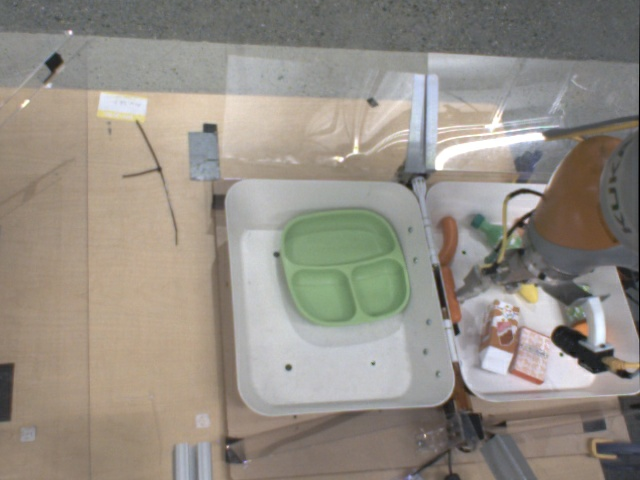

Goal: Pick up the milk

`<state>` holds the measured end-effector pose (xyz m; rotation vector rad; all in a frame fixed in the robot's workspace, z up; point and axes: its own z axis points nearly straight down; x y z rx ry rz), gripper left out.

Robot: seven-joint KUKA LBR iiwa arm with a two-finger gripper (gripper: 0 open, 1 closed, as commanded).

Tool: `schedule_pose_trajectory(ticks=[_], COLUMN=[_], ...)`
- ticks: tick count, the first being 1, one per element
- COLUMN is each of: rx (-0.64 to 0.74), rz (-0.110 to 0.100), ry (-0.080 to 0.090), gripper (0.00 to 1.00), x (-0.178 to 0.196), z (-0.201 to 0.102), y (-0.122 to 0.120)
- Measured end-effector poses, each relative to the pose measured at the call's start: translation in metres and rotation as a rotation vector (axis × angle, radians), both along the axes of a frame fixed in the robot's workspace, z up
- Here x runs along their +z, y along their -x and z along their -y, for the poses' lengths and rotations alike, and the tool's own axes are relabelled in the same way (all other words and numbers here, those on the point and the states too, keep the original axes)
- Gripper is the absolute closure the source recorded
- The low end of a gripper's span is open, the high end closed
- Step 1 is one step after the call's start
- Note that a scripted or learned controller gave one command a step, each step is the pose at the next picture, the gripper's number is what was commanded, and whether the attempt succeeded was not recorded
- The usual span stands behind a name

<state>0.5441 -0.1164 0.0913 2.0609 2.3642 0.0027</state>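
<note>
A small brown and white carton point(499, 335), which looks like the milk, lies on its side near the front of the right bin point(560, 386). A reddish packet point(532, 356) lies against its right side. My gripper point(497, 266) hangs low over the middle of the right bin, a short way behind the carton and apart from it. The grey and orange arm point(590, 203) above it hides the bin's right part.
A red sausage point(449, 238), a green item point(486, 228) and a small yellow item point(528, 292) lie in the right bin around the gripper. An orange strip point(452, 303) lies along that bin's left wall. The left bin point(250, 298) holds a green divided plate point(345, 265).
</note>
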Motion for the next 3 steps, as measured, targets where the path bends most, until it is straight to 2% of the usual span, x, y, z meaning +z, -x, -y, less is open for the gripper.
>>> schedule_pose_trajectory(ticks=[1,2,3], rx=[0.140,0.141,0.167], rz=[-0.001,0.024,0.002], ry=[0.000,0.007,0.000], gripper=[0.00,1.00,1.00], x=[0.000,0.015,0.100], z=[0.020,0.021,-0.034], y=[0.076,0.068,0.066])
